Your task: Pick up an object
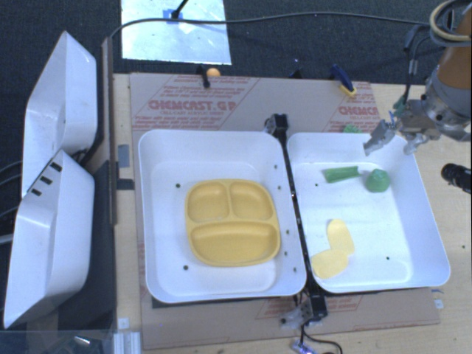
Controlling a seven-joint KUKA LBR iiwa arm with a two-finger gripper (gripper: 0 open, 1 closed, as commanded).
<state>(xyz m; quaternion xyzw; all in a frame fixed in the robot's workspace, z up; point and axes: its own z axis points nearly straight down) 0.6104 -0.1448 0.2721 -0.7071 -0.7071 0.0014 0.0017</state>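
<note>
Bright, even light fell from overhead, and the two white bins (221, 142) were nearly washed out, their rims blooming into glare. A reflective sheet (175, 21) at the top edge shone hard, almost blown to white. Shadows were soft and short; a faint one sat under the yellow tray (232, 222). The dark floor (44, 6) looked grainy. Focus was soft overall, with the gripper (394, 137) slightly smeared and printed lettering on the desk (192, 102) fuzzy.
</note>
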